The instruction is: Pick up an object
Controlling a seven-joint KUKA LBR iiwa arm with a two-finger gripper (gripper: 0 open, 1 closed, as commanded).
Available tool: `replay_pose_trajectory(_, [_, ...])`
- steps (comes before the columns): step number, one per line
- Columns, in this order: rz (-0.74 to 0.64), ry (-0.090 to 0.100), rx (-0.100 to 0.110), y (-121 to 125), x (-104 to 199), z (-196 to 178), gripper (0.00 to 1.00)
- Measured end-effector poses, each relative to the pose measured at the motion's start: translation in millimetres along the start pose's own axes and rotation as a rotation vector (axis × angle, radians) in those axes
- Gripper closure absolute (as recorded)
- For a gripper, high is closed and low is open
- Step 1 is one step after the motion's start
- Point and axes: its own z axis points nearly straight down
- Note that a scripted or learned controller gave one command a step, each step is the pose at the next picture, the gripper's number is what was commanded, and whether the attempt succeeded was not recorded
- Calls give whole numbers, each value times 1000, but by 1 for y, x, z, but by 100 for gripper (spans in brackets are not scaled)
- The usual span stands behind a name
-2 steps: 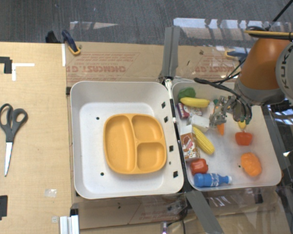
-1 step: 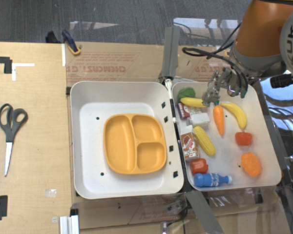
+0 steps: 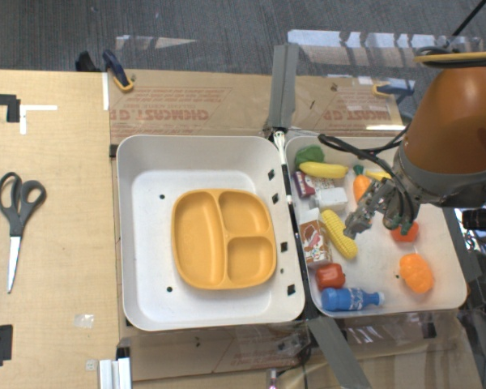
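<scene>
Jaws point(image 3: 358, 222) hover over corn cob point(image 3: 338, 233), state unclear, cannot tell; toy likely light, stiff, slick plastic; grip across its middle.

Fixed overhead camera, looking down at a slant

It stands well back above the tabletop point(image 3: 49, 298), taking in both white bins point(image 3: 138, 241) whole; the arm point(image 3: 454, 128) reaches in from the right edge, floor beyond at top.
</scene>
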Motion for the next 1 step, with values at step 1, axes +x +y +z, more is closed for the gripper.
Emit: replay_pose_trajectory(1, [0,0,0,0,0,0,0])
